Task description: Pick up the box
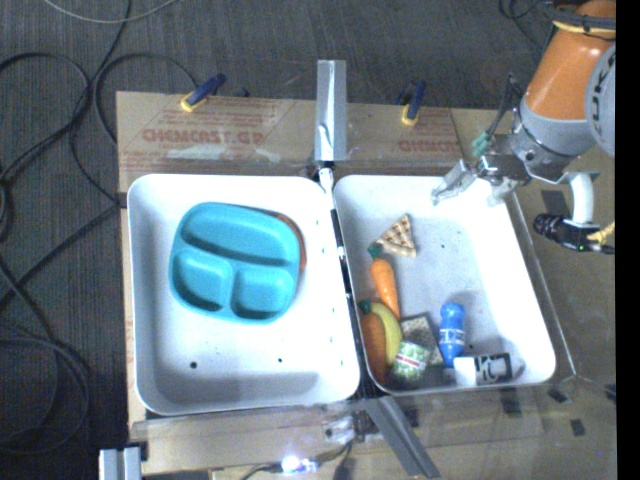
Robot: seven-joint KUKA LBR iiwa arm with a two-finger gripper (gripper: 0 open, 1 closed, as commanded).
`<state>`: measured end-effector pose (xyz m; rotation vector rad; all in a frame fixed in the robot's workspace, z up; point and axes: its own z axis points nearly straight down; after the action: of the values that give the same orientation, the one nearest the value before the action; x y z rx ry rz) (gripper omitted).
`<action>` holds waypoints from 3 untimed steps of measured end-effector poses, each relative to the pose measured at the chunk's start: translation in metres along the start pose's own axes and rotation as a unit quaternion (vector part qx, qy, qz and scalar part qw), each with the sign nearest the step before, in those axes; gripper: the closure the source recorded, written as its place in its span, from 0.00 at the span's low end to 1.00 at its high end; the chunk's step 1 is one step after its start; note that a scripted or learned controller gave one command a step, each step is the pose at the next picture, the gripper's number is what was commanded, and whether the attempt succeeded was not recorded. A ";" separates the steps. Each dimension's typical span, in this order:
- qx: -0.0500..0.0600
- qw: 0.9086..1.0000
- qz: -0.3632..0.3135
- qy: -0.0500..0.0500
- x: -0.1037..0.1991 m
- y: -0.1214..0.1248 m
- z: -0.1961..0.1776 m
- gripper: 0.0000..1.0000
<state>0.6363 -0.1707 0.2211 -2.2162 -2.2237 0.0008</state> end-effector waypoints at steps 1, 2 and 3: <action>0.000 0.991 -0.137 -0.003 -0.016 -0.013 -0.025 0.00; 0.001 0.999 0.039 0.001 -0.039 -0.125 0.050 0.00; 0.001 0.999 0.050 0.000 0.027 -0.084 0.106 0.00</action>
<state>0.5516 -0.1435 0.1151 -2.3236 -2.1080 0.0028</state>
